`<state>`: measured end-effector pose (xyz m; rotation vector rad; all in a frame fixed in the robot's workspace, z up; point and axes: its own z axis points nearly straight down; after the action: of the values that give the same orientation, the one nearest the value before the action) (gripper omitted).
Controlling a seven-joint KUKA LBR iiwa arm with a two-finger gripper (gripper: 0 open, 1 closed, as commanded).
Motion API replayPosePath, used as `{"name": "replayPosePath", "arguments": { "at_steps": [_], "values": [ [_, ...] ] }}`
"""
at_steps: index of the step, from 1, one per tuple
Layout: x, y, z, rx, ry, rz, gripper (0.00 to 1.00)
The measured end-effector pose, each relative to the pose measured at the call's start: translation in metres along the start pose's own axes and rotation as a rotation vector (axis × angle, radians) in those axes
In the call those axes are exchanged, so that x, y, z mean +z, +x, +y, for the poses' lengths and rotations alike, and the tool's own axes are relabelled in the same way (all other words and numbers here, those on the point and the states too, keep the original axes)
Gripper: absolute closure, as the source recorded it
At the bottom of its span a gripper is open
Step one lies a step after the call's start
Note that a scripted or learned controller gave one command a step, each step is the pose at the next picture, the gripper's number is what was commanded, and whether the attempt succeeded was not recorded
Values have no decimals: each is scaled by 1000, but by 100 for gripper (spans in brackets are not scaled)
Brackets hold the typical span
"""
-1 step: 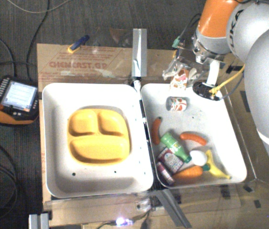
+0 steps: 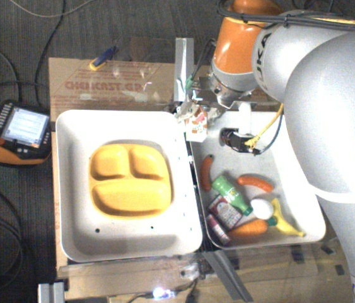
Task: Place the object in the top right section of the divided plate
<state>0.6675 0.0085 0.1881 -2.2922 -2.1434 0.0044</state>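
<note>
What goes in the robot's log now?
gripper above bins' divide | fingers unclear | yellow plate in left bin | toys in right bin

yellow divided plate [image 2: 130,180] sits flat, centred in the left bin, three sections. small white-and-red object [image 2: 195,120] is at the gripper's tip, over the bins' shared top edge.

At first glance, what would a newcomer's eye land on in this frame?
The big grey arm with its orange band dominates the upper right, its gripper poised over the seam between the two bins. Next comes the yellow divided plate, sitting alone in the left bin. Last, the cluster of toy food in the right bin: a carrot, a banana, sausages and a green bottle.
</note>
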Motion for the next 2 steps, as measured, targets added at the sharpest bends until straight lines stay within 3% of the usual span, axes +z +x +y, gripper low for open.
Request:
{"name": "replayPosePath", "arguments": {
  "at_steps": [1, 2],
  "values": [
    [6, 87, -6, 261, 1, -1, 100],
    [-23, 103, -42, 701, 0, -3, 100]
  ]
}}
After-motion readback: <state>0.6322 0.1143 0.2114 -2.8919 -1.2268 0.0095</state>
